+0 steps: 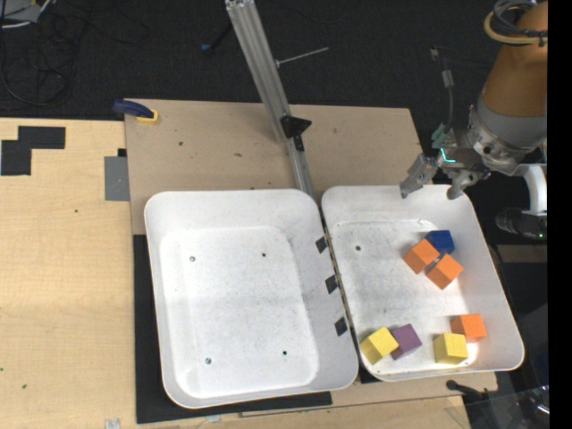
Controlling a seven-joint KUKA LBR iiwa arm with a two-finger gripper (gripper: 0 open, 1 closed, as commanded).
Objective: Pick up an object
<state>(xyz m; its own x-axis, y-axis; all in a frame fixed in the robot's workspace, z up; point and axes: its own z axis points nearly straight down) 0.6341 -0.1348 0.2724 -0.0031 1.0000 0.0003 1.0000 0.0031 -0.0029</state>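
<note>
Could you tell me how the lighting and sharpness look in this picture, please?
Camera view: even, bright light on both white bins, left bin and right bin; blocks crisp with soft shadows; background beyond the bench dark; gripper slightly soft.

No legible text, labels, numbers or signs anywhere.

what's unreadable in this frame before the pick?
- Gripper, camera view: too small and dark against the floor to judge its state.
- Blue block: partly covered by the orange blocks; contact or stacking unclear.
- Purple block and yellow block: touching or just adjacent, unclear.
- Arm: cut off by the top and right edges.
</note>
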